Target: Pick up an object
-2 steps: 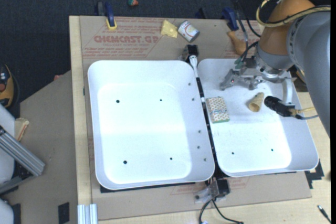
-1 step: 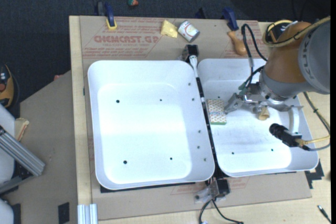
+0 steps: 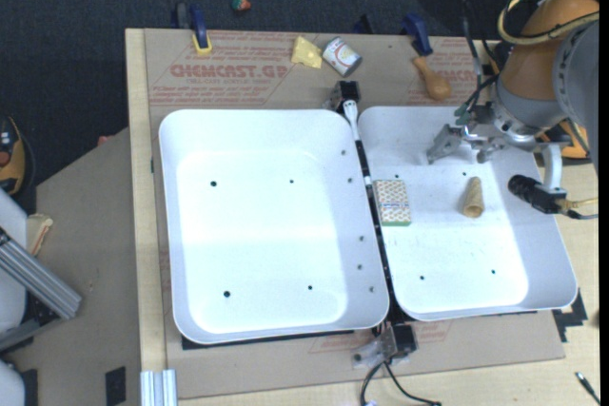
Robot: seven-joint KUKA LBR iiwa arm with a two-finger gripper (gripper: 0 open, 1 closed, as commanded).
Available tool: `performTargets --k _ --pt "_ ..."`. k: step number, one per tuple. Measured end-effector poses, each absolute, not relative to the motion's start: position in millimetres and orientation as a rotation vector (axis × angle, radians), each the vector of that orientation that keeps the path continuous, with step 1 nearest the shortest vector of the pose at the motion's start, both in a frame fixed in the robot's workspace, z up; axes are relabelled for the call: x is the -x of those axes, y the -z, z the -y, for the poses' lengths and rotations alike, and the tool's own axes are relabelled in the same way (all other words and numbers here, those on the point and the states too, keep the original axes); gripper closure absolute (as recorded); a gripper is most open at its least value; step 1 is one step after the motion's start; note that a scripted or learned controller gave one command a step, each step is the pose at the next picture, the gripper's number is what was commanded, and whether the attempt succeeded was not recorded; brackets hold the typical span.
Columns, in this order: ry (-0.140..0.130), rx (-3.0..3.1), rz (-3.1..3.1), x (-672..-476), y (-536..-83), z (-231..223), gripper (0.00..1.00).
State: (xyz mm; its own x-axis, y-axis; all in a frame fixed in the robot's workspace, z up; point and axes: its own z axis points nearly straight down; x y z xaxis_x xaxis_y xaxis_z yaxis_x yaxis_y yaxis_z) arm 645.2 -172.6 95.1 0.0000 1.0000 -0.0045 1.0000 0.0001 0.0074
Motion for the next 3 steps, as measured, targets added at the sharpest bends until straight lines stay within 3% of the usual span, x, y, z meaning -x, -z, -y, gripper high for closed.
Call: performTargets --k 1,2,3 --pt "-0.001 -2.218 -2.225 -652.2 -84 139 0.0" --pt "-0.007 -2.216 -2.209 -624.3 -191 174 0.0" --pt "-0.018 -2.203 -2.211 -654.9 -369 163 0.0"
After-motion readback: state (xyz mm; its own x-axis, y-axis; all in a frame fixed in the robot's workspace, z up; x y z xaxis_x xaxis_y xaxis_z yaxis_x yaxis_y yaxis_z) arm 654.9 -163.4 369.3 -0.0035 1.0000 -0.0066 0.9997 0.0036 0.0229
